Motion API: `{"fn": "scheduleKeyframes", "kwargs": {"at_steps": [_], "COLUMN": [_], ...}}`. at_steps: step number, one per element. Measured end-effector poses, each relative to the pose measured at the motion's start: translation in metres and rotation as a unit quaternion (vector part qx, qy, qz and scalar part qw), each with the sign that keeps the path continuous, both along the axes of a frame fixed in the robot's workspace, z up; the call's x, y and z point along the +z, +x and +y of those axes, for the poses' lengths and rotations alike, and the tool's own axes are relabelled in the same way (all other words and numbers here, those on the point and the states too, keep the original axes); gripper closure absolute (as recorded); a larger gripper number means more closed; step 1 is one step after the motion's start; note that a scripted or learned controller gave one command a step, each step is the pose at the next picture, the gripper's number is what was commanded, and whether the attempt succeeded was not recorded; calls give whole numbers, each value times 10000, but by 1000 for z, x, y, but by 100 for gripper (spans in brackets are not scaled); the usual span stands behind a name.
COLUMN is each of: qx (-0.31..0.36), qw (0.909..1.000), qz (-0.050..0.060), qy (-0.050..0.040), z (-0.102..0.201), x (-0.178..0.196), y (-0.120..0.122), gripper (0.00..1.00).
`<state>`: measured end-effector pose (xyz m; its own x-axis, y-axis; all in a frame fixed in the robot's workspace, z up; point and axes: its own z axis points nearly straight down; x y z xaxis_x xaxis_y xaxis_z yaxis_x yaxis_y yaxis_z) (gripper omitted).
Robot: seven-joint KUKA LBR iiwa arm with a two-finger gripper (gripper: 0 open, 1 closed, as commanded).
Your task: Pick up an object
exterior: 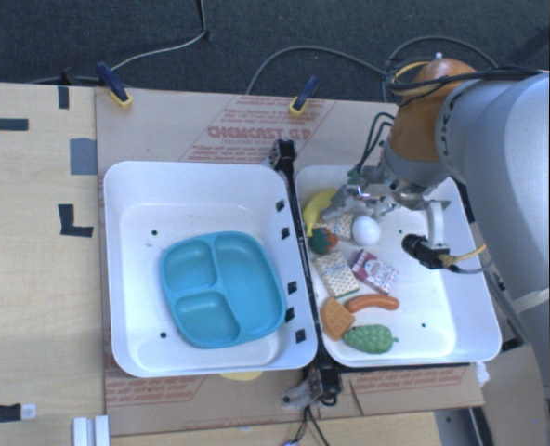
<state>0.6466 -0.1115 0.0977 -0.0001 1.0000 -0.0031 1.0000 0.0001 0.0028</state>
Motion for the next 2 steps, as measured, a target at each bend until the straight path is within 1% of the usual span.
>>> {"fn": "scheduleKeyframes", "kwargs": {"at_steps": [1, 2], "qx": [14, -2], "qw": [9998, 10000], "qz": [184, -67], "qy": [-44, 2], "z": [0, 3], "x": [-5, -7], "y": [17, -27], "gripper": [0, 0]}}
